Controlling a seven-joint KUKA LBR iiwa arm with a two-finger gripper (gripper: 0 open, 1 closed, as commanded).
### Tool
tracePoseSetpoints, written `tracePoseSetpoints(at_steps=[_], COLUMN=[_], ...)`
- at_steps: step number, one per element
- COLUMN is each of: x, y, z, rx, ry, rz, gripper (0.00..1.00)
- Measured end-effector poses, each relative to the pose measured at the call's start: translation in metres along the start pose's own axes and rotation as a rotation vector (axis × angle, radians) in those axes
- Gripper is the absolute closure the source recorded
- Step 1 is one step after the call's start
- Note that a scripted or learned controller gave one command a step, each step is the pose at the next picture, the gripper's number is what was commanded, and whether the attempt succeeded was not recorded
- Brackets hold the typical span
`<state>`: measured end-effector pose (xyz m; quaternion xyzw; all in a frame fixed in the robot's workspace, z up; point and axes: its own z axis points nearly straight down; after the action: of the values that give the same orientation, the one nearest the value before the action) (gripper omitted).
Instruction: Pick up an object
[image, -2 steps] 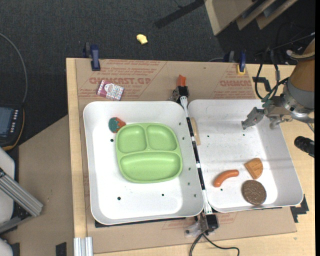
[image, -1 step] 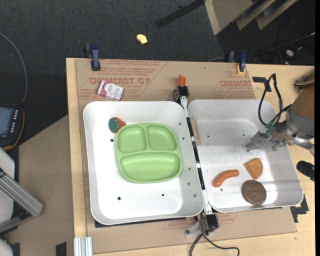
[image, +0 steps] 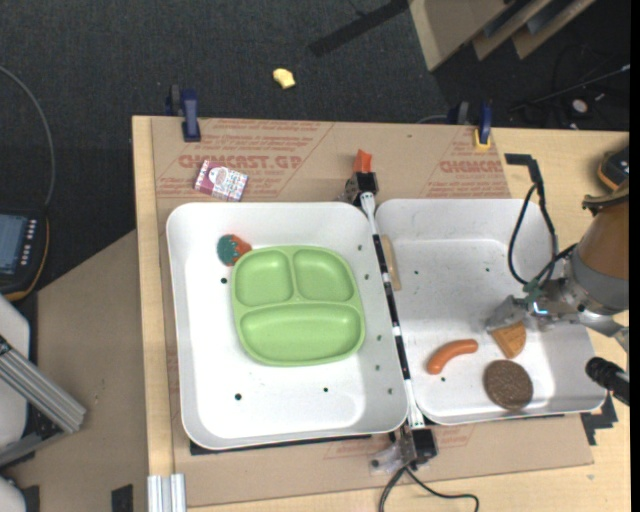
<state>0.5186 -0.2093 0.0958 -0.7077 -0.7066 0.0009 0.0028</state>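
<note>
In the right bin (image: 440, 225) lie an orange sausage (image: 452, 355), a round brown cookie (image: 508, 384) and a tan wedge-shaped piece (image: 512, 342). My gripper (image: 512, 320) reaches in from the right and hangs low at the wedge's upper edge, touching or nearly touching it. The sausage sits to the gripper's lower left, and the cookie is just below the wedge. The gripper's body hides how it meets the wedge.
The left bin (image: 200, 330) holds a green divided plate (image: 296, 305) and a small red and green item (image: 233, 248) at its back left. A black cable (image: 520, 235) loops over the right bin. A pink card (image: 220, 180) lies on the bench behind the bins.
</note>
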Motion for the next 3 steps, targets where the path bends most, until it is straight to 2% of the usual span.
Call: tracePoseSetpoints(at_steps=[1,2,3], x=[-0.006,0.018,0.017], y=[-0.030,-0.004,-0.004], z=[0.012,0.011,0.001], rx=[-0.002,-0.008,-0.011], ry=[0.000,-0.004,-0.006], rz=[0.000,-0.005,-0.002], gripper=[0.00,0.00,1.00])
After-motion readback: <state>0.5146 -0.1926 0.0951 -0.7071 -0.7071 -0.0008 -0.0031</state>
